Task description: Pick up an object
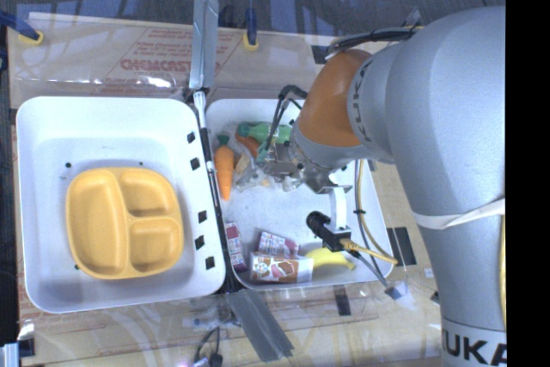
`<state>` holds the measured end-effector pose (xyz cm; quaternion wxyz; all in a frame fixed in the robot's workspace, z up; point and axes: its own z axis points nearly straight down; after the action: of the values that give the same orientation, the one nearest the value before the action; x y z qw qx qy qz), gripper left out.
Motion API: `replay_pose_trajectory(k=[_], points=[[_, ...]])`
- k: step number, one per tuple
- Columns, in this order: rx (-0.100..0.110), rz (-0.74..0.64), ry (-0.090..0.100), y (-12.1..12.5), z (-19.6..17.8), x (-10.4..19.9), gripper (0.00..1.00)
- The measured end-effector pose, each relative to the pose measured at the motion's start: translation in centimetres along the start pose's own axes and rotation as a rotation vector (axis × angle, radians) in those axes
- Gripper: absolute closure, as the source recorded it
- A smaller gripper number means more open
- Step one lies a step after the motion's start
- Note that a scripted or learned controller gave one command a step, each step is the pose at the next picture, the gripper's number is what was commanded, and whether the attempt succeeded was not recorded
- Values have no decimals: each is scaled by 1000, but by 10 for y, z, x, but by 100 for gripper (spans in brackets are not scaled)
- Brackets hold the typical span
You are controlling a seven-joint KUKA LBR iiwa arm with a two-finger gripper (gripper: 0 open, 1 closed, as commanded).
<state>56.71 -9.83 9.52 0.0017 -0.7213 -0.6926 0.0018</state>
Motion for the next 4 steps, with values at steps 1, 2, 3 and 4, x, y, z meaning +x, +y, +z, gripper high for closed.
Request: replay_pose_trajectory(k=[1,2,3,4], points=[[-3,-44,1,39,3,-25,0],[-1,-48,1,39,-7,-24,100],[-4,70,1,30,-164,34,100],[0,234,0,-58,-179,-23,100]])
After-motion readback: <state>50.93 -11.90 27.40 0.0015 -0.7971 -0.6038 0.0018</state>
